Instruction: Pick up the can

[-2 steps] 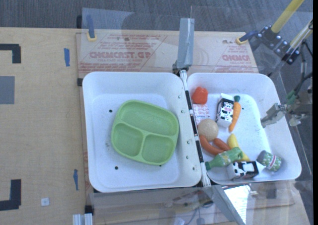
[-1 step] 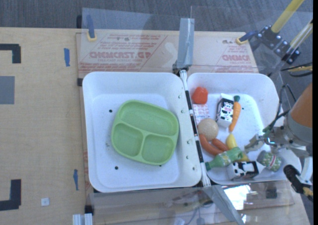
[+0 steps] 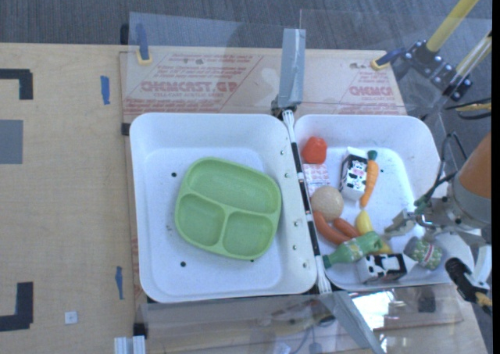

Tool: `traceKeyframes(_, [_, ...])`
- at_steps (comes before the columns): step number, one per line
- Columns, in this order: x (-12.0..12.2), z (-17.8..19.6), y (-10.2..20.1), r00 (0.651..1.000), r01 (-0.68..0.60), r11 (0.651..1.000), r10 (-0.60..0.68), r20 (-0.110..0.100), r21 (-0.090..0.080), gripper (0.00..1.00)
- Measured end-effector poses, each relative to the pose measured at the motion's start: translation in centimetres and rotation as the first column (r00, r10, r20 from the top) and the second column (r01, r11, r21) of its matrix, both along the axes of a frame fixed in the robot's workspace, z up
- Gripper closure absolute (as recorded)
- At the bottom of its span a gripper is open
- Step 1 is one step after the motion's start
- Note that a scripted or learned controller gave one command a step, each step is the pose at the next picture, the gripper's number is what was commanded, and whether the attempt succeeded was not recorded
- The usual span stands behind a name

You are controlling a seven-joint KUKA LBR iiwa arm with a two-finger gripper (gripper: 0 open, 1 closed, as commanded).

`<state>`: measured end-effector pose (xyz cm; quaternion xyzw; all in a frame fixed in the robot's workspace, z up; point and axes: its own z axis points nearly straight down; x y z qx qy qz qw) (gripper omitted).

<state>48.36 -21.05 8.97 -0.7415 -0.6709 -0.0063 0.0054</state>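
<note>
The can (image 3: 424,252), small with a greenish patterned label, sits in the front right corner of the right bin (image 3: 419,135). My gripper (image 3: 412,223) hangs just behind and slightly left of the can, close above the bin floor. The grey arm with its orange band (image 3: 475,180) comes in from the right edge. Nothing shows between the gripper and the can that tells whether they touch.
The right bin also holds a red toy (image 3: 314,149), a cow-print carton (image 3: 354,175), a carrot (image 3: 369,177), a potato (image 3: 327,202), a lemon (image 3: 364,222), a green bottle (image 3: 355,249) and a second cow-print box (image 3: 387,265). A green divided plate (image 3: 227,208) lies in the left bin (image 3: 148,188).
</note>
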Motion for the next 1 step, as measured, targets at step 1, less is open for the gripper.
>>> traceKeyframes(1, [-0.01, -0.04, -0.10, 0.997, -0.077, 0.997, 0.077, 0.002, -0.002, 0.00])
